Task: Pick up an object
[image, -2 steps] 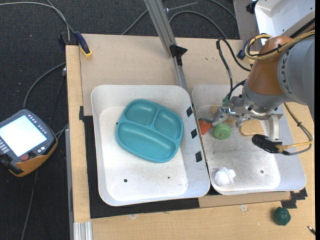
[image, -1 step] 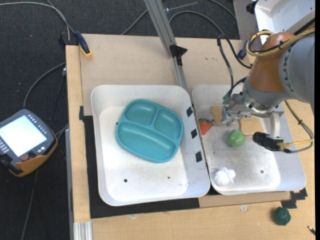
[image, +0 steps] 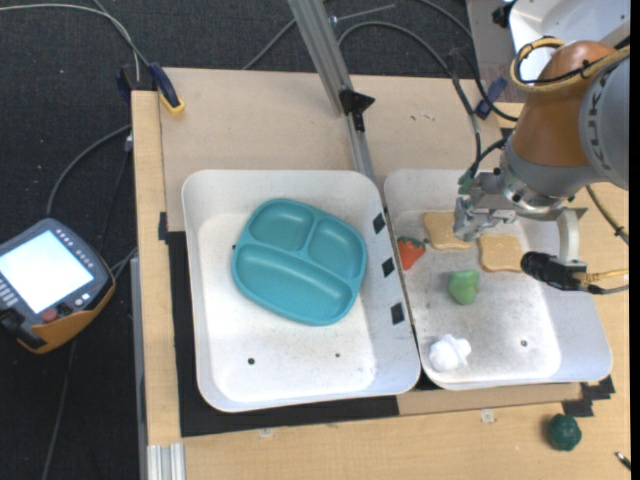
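Camera view
Writing: we read none.
Tool (image: pixel 474 218): above right bin (image: pixel 570 353), over a tan slice (image: pixel 445 232); whether spread, we cannot tell.
Around: second slice (image: pixel 499 253) at 3 o'clock, green lump (image: pixel 463 287) at 6, red piece (image: pixel 410 252) at 9.
Left bin (image: pixel 215 368): teal plate (image: pixel 299 260).

I see a teal plate (image: pixel 299 260), white bins (image: pixel 215 368), a green lump (image: pixel 463 287), tan bread (image: pixel 499 252), my orange band (image: pixel 560 63)

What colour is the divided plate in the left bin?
Teal blue; the plate shows plainly in the camera view.
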Controlling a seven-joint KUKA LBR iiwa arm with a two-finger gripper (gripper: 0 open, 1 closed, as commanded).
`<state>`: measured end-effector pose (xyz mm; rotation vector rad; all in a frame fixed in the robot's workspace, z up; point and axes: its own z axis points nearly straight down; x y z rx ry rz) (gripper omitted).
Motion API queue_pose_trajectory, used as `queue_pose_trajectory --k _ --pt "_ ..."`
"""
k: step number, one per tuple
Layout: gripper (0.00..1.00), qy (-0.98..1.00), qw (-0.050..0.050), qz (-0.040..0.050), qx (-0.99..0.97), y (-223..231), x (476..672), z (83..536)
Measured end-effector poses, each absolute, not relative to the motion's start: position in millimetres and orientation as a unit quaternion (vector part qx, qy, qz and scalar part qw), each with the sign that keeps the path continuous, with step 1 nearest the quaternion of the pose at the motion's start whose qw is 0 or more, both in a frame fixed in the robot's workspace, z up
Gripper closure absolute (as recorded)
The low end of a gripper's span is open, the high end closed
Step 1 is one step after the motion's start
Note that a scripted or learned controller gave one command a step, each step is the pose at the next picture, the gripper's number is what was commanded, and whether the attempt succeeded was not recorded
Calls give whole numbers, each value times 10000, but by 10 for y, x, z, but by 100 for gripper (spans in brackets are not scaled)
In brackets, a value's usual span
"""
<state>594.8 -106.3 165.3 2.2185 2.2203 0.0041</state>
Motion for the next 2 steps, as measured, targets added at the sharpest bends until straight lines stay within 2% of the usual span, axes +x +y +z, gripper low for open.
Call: queue_pose_trajectory --k 1,2 --pt "100 7079 33 25 7063 -1011 5986 2291" --pt "100 7077 13 11 7065 -1007 5994 2373"
